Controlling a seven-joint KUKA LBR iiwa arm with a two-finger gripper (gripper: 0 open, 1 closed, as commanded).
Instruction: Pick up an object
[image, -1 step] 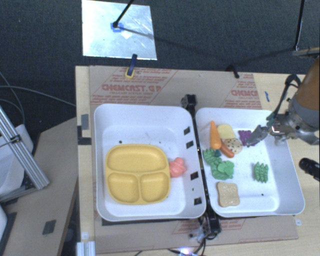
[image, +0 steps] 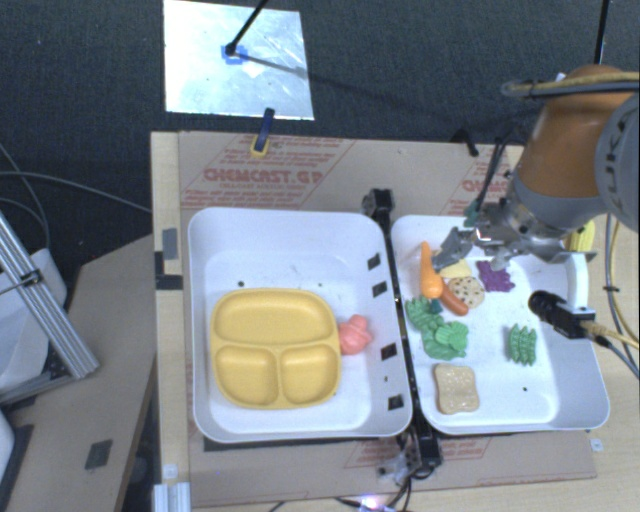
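Hanging over the back of the right bin (image: 590, 400), the claw (image: 478, 240) sits low above the toy food; whether it is wide, narrow or holding anything cannot be told, since its tips blur into the grey wrist. Far to its left, in the left bin (image: 215, 240), lies a yellow divided plate (image: 275, 347), with a pink toy (image: 354, 335) touching the plate's right edge. Just left of the claw and below it stands an orange carrot (image: 430, 273). Directly below are a round cookie (image: 465, 293), green broccoli pieces (image: 436, 328) and a slice of toast (image: 456, 388). A purple piece (image: 495, 276) lies just beside it, a green pea pod (image: 521, 343) lower right.
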